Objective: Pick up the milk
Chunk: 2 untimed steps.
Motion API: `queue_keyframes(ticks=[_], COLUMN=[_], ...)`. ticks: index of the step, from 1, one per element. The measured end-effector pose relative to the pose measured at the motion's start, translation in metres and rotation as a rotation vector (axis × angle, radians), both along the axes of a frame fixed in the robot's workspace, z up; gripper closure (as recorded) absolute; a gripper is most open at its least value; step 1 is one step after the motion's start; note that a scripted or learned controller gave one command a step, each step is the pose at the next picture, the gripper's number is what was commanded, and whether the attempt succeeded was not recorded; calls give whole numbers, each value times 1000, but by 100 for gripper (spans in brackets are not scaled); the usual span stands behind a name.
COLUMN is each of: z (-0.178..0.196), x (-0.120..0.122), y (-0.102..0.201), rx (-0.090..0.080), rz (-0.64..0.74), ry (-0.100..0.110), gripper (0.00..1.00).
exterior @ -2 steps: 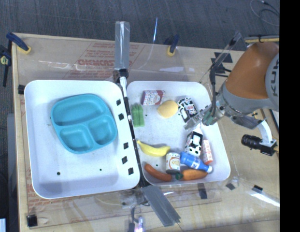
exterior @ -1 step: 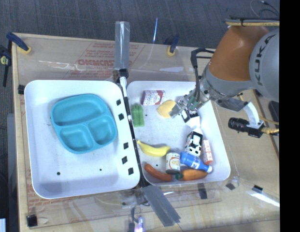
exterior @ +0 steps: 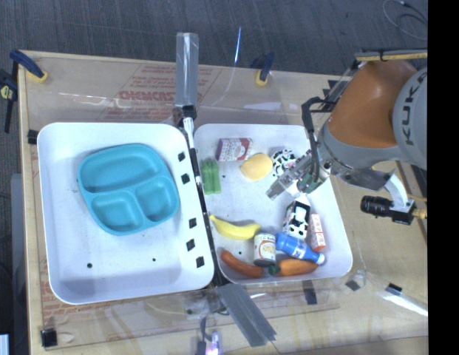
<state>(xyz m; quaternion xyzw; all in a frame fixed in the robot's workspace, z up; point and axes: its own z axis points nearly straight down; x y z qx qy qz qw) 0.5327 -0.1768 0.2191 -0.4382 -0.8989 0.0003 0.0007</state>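
My gripper (exterior: 292, 177) hovers above the cow-patterned milk carton (exterior: 298, 221), grip state unclear; crowding blue bottle (exterior: 297, 248) could spoil my grasp

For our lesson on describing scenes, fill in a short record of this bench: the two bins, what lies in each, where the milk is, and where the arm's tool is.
left bin: holds a blue divided tray
right bin: holds the food items
milk: cow-patterned carton, right side of right bin
near the milk: blue bottle, small can, banana, carrot
far end of bin: lemon, red carton, green block
tool: low over right bin, just beyond the milk
milk held: no
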Motion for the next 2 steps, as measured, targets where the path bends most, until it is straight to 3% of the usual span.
queue_keyframes(ticks=[1, 2], z=[-6, 42], x=[7, 38], y=[44, -33], rx=[0, -2], rz=[17, 100], ry=[0, -3], gripper=[100, 100])
